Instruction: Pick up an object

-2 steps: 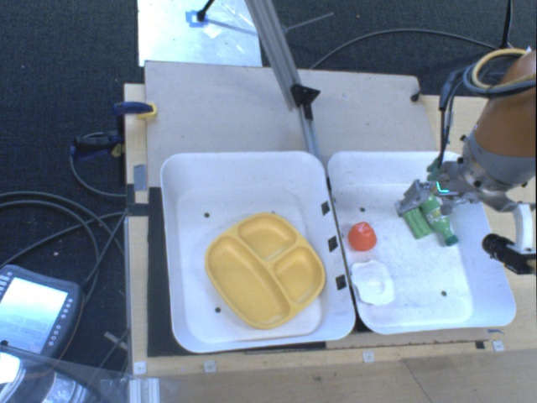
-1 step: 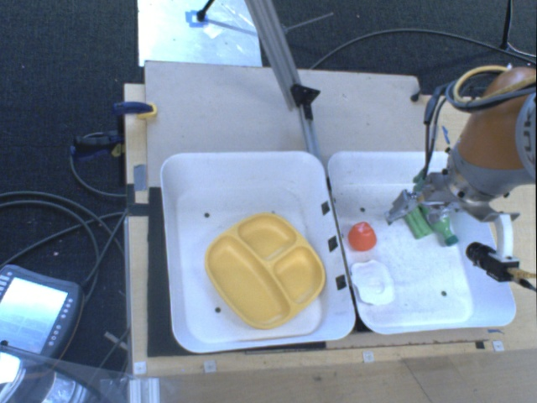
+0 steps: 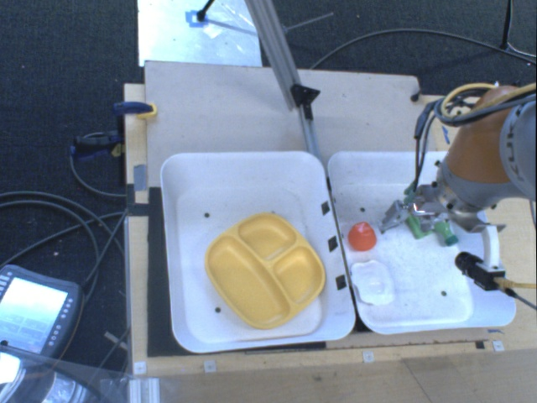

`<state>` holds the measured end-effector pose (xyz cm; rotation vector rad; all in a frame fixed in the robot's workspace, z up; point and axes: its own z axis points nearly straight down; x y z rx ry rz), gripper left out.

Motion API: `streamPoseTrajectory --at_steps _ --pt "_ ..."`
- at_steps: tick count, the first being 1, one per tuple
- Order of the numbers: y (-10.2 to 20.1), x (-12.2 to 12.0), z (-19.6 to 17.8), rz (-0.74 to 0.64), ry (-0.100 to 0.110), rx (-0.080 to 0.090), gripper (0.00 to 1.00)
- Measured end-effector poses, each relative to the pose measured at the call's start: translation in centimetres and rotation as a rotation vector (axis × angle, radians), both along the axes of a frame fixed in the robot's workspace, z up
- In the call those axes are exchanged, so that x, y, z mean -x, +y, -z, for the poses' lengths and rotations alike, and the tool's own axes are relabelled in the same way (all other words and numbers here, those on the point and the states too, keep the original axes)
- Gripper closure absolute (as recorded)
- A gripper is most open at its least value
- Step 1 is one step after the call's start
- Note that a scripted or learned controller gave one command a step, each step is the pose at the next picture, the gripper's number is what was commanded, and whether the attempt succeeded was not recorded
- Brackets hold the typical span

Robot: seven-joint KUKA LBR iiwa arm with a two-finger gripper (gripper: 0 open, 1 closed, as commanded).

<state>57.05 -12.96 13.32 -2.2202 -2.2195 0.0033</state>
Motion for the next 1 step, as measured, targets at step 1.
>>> streamPoseTrajectory --at_steps 1 --pt "0.00 0.01 4.48 -0.001 -0.001 0.000 0.00"
